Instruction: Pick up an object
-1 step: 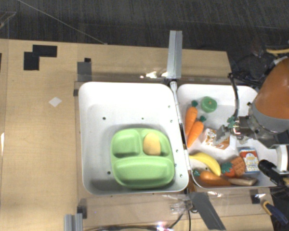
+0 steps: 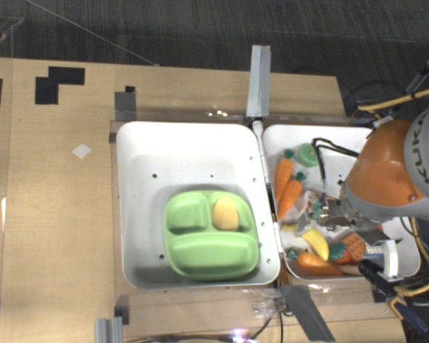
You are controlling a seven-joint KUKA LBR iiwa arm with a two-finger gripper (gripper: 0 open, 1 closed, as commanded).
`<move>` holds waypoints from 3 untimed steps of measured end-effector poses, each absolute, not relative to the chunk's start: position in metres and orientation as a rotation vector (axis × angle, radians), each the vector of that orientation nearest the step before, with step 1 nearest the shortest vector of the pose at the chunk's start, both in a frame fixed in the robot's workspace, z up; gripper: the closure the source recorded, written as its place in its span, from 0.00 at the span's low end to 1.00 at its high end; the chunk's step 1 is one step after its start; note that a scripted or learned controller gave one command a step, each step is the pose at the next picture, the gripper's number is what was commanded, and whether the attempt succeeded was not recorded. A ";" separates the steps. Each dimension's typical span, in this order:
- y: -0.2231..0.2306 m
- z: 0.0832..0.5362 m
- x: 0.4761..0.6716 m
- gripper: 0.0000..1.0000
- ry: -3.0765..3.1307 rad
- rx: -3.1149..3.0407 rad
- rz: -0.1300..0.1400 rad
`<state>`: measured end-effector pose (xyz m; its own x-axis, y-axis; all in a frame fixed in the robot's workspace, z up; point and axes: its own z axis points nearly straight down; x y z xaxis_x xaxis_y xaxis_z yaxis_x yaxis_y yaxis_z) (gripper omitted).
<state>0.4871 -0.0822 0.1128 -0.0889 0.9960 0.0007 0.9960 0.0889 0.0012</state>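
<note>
White bins, tan wood surface w/ black patches; green tray, yellow fruit, orange carrots (green tops).

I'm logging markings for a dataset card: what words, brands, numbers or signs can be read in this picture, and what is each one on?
"KU": white letters on the grey arm at the picture's right edge, cut off there, so the rest of the word cannot be read.
No readable text on the green tray, the left bin, the right bin or the toy food in it.
The black shapes on the bench are plain blocks, not letters.
</note>
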 end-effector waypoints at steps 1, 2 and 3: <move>-0.092 0.093 0.491 0.00 2.359 2.065 0.015; -0.089 0.104 0.495 1.00 2.359 2.054 0.029; -0.032 0.215 0.539 1.00 2.322 2.110 0.006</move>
